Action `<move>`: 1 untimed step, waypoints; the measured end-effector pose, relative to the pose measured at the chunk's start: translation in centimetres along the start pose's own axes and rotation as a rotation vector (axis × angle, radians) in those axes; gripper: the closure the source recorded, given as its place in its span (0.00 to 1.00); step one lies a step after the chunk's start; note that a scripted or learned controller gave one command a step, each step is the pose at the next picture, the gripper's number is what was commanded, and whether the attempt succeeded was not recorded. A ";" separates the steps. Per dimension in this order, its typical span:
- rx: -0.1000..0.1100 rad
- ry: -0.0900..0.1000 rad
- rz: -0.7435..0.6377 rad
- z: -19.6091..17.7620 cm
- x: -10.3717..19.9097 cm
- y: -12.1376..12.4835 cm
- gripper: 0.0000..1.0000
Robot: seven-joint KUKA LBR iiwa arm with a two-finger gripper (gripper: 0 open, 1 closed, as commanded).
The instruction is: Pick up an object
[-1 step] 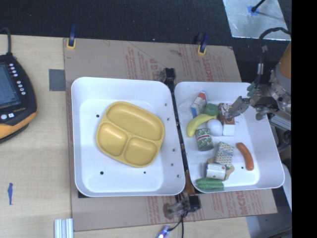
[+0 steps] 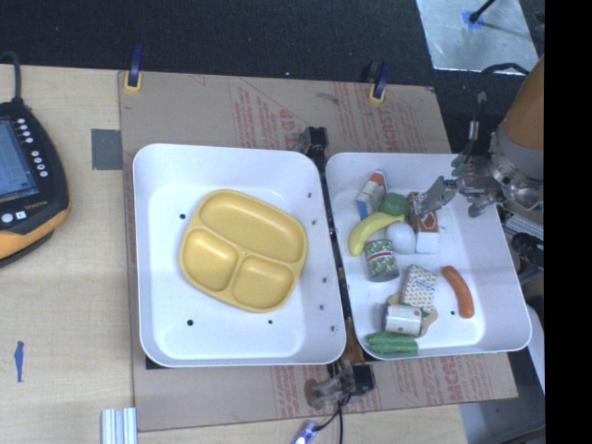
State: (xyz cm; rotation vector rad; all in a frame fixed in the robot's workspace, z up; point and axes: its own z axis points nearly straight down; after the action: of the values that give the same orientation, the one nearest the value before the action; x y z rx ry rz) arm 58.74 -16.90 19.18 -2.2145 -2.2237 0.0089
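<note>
The right bin [image 2: 490, 248] holds several small items. A yellow banana [image 2: 368, 230] lies beside a white ball [image 2: 401, 237], with a green item [image 2: 395, 203] and a small red-capped bottle [image 2: 371, 191] behind them. Nearer the front lie a can [image 2: 380, 259], a patterned box [image 2: 418, 287], a red sausage [image 2: 458, 290], a white carton [image 2: 402, 319] and a green cucumber [image 2: 391, 343]. My gripper [image 2: 433, 202] reaches in from the right and hangs over a red-brown and white item [image 2: 427, 232] near the bin's middle back. Whether it touches that item is unclear.
The left bin [image 2: 157, 211] holds a yellow divided tray [image 2: 243, 249]. An orange and black pendant [image 2: 23, 188] lies at the bench's left edge. Clamps [image 2: 134, 70] pin the cardboard sheet under the bins at the back.
</note>
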 end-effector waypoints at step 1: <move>-0.002 0.001 0.000 4.9 -4.4 -5.6 0.00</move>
State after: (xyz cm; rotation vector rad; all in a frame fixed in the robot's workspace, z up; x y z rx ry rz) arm 53.14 -21.28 14.33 -2.2148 -2.2243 0.0063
